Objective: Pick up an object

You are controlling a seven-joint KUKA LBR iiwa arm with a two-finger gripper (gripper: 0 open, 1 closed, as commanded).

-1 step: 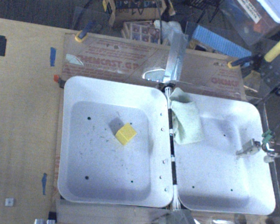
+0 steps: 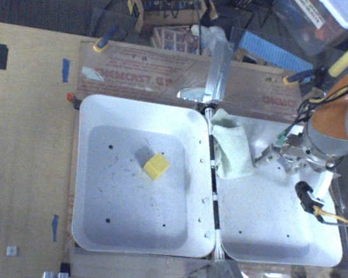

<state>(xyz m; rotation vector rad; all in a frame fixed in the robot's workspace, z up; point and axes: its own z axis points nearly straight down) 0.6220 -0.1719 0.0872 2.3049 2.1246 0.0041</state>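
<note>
Wooden bench (image 2: 19,145) formed the largest surface, pale in tone, carrying several dark square markings along its left edge and two short strips of blue tape (image 2: 65,70).

Two shallow white bins sat side by side on it, touching along a central seam. One left bin (image 2: 85,219) and one right bin (image 2: 263,237) were counted. Both floors were speckled grey and showed a few small dark holes.

One arm (image 2: 347,118) entered from the right, grey with an orange band above the wrist, positioned over the upper right part of the right bin. Black and yellow cabling ran along it.

One gripper (image 2: 273,154) was seen at the arm's end, pointing toward the left, low over the right bin's upper floor. Its metal fingers appeared spread apart, with nothing visible between them. It stood near the cloth but apart from it.

One pale green cloth (image 2: 231,151) lay crumpled in the upper left corner of the right bin, against the dividing wall, with its top edge riding up onto the rim.

One yellow block (image 2: 156,166) lay in the left bin, near the middle of the floor and slightly toward the far side, turned at an angle to the bin walls. It rested alone, well apart from the gripper and separated from it by the dividing wall.

Behind the bins, one clear panel with faint red lettering (image 2: 144,76) stood along the bench's far edge.
</note>
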